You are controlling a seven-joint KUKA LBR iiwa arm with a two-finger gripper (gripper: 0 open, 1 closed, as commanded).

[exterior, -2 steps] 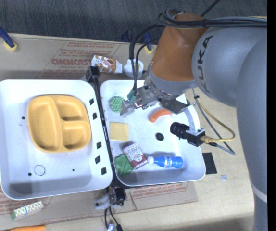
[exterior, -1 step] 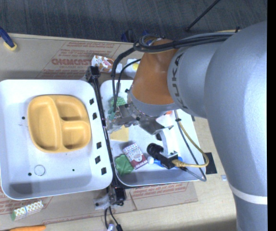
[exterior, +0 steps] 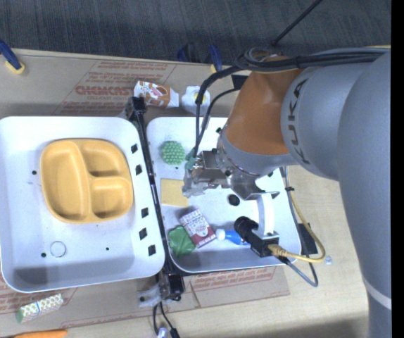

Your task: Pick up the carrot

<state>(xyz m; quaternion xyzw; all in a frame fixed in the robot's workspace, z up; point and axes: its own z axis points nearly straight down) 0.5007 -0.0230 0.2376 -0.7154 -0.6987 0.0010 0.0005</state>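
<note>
The gripper (exterior: 202, 176) is parked low over the right bin (exterior: 281, 258), wedged in among the clutter. How wide it's set, or whether anything's been caught in it, can't be told from up here, since it's hidden by the wrist.

Right beside it a green knobbly ball (exterior: 172, 151) and a flat yellow piece (exterior: 173, 191) can be seen. A bit further out there's a red-and-white packet (exterior: 197, 228) and a green scrap (exterior: 180, 240).

The carrot (exterior: 43, 333) is taken to be the orange sliver at the bottom-left frame edge, off the bins altogether, though that's not certain. It's well apart from the gripper.

The risk, then: the wrong item could easily get grabbed, because the gripper is sat among non-carrot stuff. The yellow tray (exterior: 87, 179) in the left bin (exterior: 5, 189) could also be clipped on any sweep across.
</note>
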